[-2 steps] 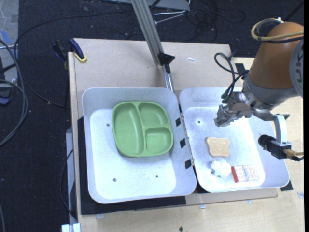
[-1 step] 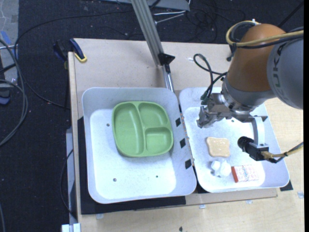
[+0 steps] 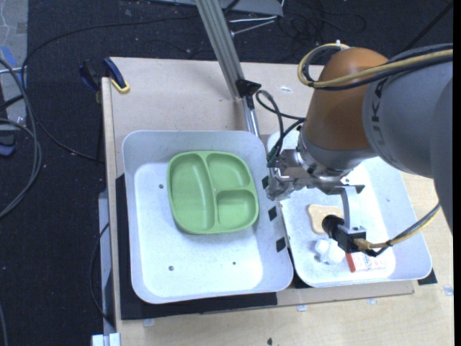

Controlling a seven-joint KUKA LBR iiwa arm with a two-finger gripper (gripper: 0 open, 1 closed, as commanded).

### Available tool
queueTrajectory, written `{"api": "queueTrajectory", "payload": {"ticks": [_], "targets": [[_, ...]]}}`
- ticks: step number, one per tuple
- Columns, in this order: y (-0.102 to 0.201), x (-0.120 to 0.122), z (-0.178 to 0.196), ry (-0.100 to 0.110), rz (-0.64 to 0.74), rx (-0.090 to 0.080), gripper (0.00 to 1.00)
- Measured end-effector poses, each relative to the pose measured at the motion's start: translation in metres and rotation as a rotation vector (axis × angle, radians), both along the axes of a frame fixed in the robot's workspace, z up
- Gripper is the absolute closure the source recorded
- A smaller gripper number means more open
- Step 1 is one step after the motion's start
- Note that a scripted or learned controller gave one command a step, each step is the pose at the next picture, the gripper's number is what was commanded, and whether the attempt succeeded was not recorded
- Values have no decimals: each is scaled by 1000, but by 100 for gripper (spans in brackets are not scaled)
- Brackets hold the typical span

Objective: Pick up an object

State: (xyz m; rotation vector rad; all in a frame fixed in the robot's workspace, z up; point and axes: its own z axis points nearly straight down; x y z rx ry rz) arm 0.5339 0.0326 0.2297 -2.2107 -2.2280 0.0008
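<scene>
Three things — toast, lump, pack — lay toward the right bin's front edge from the gripper; its opening was hidden.

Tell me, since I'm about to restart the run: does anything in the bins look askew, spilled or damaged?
Nothing stands out. The green divided plate lies flat, slightly turned, in the left bin. In the right bin a tan piece, a white lump and a red-and-white box lie loose.
</scene>
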Motion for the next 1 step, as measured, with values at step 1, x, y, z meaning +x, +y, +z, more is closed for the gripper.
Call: {"api": "queueTrajectory", "payload": {"ticks": [1], "targets": [[61,-10,-7,-1,1,0,100]]}}
